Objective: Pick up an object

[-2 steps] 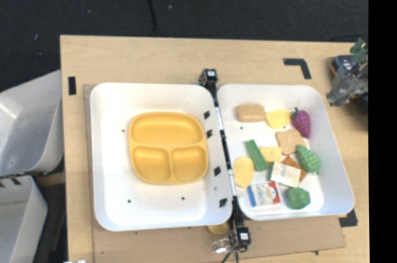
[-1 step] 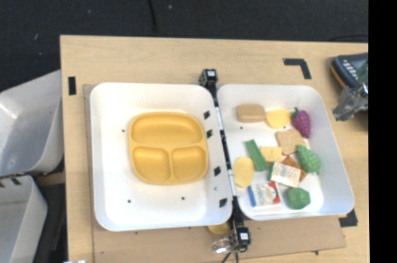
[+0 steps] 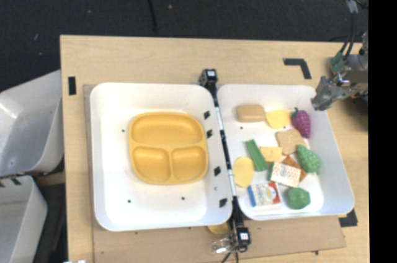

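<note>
In the camera view, the wooden bench point(image 3: 186, 60) carries two shallow white bins side by side. The left bin point(image 3: 111, 193) holds a yellow divided tray point(image 3: 167, 147) lying flat near its middle, with one long compartment toward the far edge and two smaller ones toward the near edge. The right bin point(image 3: 332, 181) holds all the small things that could be picked. Along its far edge lie a tan bread piece point(image 3: 250, 113), a pale yellow piece point(image 3: 278, 118) just beside it, and a purple grape bunch point(image 3: 301, 122) nearer the right edge. Around the middle are a tan cracker point(image 3: 289, 141), a green stick point(image 3: 255, 155) lying at a slant, and a small yellow square point(image 3: 271, 153) touching it. A yellow round piece point(image 3: 244, 172) lies by the left edge. A green leafy piece point(image 3: 309, 160) sits toward the right edge, touching an orange-and-white box point(image 3: 286, 173). Near the near edge lie a red, white and blue packet point(image 3: 265, 194) and a green lump point(image 3: 297, 198) just beside it. The gripper point(image 3: 325, 94) is over the far right corner of the right bin, near the grape bunch but apart from it, and nothing is seen in its grasp. Whether the claw is spread or pressed together cannot be told at this size.
</note>
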`<state>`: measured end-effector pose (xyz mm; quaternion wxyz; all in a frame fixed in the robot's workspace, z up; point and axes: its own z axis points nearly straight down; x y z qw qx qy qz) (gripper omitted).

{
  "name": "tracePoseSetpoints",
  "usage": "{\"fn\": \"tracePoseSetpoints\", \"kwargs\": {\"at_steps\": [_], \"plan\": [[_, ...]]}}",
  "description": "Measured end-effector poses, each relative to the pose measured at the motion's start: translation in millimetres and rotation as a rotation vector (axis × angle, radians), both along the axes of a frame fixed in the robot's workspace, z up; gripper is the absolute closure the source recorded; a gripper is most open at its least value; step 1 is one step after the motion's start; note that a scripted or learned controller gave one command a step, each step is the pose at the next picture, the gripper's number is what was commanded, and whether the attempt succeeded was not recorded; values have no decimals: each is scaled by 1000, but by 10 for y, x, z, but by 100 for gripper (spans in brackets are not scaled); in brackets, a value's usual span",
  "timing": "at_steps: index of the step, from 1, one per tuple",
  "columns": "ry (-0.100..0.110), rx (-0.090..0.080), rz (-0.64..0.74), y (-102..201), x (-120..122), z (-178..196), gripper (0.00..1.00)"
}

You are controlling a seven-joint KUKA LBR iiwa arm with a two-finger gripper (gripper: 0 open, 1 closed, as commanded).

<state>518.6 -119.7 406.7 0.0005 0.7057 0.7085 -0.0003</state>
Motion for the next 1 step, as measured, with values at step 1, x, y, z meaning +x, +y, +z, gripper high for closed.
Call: {"fn": "tracePoseSetpoints", "kwargs": {"at_steps": [1], "plan": [[0,-1,-8,-504,-235,-74,100]]}}
